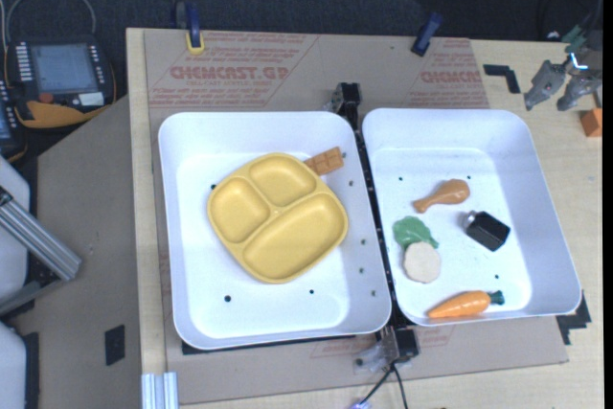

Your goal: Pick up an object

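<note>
Starting at the far left, a small dark screen unit with a looped cable (59, 72) sits off the counter, its lower part partly cut by the frame edge. Moving in, the left shallow white bin (182, 235) carries a yellow plastic divided plate with three compartments (278, 217), lying flat near the middle, and a small tan waffle-textured block (326, 161) pokes out from behind the plate's upper right rim, part of it hidden by the plate. Across the divider, the right shallow white bin (536, 196) holds the loose pieces: an orange-brown toy drumstick (442, 196) near the centre, a green leafy toy piece (413, 231) just below and left of it, touching a pale round flat toy piece (421, 263) beneath. A small black box-shaped object (487, 231) lies to the right, apart from the others, and an orange toy carrot with a green top (465, 304) rests along the bin's front wall. Far right now, up by the frame edge, the grey metal hand (565, 83) hangs over the brown cardboard-covered counter (316, 72), well clear of both bins; its prongs look spread, nothing between them, though it's small and partly cut off.
</note>
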Robot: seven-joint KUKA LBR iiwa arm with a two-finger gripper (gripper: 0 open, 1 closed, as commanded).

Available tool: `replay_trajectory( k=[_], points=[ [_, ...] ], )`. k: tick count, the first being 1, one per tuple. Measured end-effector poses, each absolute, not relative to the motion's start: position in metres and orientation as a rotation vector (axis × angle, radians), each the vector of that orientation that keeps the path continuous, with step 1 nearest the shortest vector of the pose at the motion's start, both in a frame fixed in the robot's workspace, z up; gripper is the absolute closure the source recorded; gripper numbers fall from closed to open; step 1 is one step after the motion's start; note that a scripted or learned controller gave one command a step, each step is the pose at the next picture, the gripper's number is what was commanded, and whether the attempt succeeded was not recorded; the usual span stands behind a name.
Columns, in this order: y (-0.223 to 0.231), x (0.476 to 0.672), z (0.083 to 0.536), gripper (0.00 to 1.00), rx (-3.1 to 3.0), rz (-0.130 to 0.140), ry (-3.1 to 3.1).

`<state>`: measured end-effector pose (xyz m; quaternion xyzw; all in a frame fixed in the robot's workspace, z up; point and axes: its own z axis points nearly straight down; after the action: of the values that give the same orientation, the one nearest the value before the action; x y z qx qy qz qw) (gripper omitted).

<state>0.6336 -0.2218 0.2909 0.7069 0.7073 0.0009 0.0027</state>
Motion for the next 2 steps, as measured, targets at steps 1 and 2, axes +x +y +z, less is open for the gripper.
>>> replay_trajectory(
  k=[1, 2],
  points=[
    [-0.167, 0.622, 0.280, 1.00, 2.219, -0.001, 2.228],
    [-0.124, 0.623, 0.269, 1.00, 2.220, -0.001, 2.226]
  ],
)
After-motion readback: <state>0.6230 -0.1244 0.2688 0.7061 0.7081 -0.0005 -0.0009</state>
